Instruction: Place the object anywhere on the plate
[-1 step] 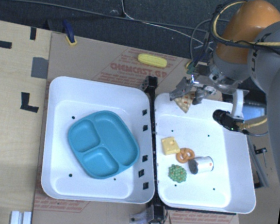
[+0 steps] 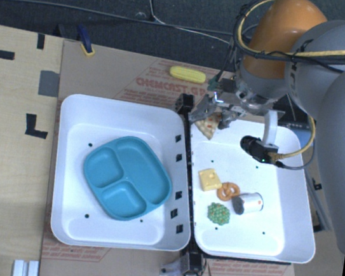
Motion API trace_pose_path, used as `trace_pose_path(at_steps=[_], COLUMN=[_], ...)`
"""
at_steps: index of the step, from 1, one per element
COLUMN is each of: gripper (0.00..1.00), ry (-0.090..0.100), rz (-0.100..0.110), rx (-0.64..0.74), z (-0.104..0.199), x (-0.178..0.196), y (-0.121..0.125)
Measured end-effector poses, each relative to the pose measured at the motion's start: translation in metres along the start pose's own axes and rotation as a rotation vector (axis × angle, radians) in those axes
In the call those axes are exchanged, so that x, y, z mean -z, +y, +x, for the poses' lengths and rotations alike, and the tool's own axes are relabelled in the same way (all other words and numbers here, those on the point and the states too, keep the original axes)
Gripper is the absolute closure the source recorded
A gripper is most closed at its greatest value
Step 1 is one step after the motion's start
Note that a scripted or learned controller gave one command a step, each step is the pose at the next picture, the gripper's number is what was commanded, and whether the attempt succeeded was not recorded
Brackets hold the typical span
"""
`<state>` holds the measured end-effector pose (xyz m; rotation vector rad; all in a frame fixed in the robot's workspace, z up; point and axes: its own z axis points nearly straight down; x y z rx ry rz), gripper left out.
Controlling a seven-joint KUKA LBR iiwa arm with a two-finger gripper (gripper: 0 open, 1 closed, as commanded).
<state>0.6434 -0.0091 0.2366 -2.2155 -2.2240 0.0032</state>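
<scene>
The pincer (image 2: 218,112) is seen closed on a tan wedge-shaped object (image 2: 206,127) over the top-left corner of the right bin (image 2: 291,203), and the blue plate (image 2: 127,177) is judged to lie toward seven o'clock of it
</scene>
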Motion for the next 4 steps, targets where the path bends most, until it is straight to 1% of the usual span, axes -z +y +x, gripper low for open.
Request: trace_pose_path(at_steps=[1,2,3,4], gripper=[1.00,1.00,1.00,0.00], ry=[-0.001,0.000,0.000,-0.001], rz=[0.001,0.002,-0.001,-0.001], rx=[0.000,0.001,0.001,-0.001], z=[0.054,0.102,0.146,0.144], x=[-0.001,-0.017,-0.015,-0.015], y=[-0.026,-0.046,-0.052,-0.052])
